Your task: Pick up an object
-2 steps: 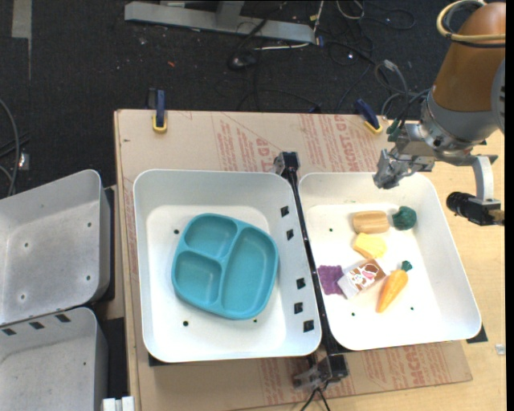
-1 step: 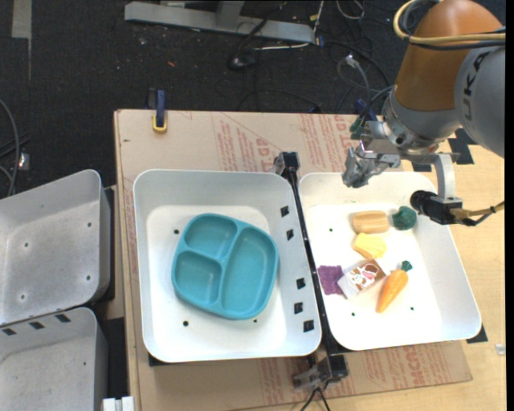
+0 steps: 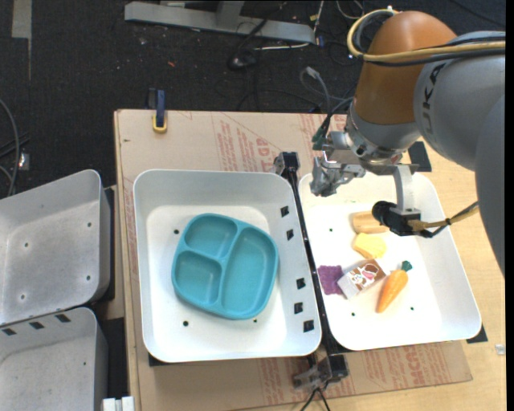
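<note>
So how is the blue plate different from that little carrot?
The blue plate is turquoise, broad and split into three compartments; the carrot is orange, small and tapered, with a green top. The plate lies alone in the left bin; the carrot lies among other small items in the right bin. Both lie flat, untouched.

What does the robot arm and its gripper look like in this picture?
The arm is grey with rounded links and a glossy orange band above the wrist. A yellow cable loops over the band. The gripper is a small grey metal part, with black cables nearby.
</note>
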Action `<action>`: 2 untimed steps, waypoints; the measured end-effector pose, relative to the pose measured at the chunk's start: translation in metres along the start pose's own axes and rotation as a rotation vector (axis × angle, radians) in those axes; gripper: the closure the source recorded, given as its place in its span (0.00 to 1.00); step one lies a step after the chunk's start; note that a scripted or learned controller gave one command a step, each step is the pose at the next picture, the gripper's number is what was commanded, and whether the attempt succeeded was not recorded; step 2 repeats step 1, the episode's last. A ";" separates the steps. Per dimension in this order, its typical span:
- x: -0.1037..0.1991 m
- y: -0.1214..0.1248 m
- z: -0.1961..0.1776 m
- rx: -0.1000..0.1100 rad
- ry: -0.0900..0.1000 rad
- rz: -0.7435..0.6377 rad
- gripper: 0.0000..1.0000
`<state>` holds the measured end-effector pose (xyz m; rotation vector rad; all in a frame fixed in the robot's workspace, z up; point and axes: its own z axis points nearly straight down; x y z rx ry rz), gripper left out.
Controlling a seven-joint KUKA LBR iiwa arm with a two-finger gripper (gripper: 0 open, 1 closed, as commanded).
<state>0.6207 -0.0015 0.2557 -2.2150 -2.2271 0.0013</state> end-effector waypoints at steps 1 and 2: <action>0.054 0.000 0.019 0.001 0.000 -0.001 1.00; 0.054 0.000 0.019 0.001 0.000 -0.001 1.00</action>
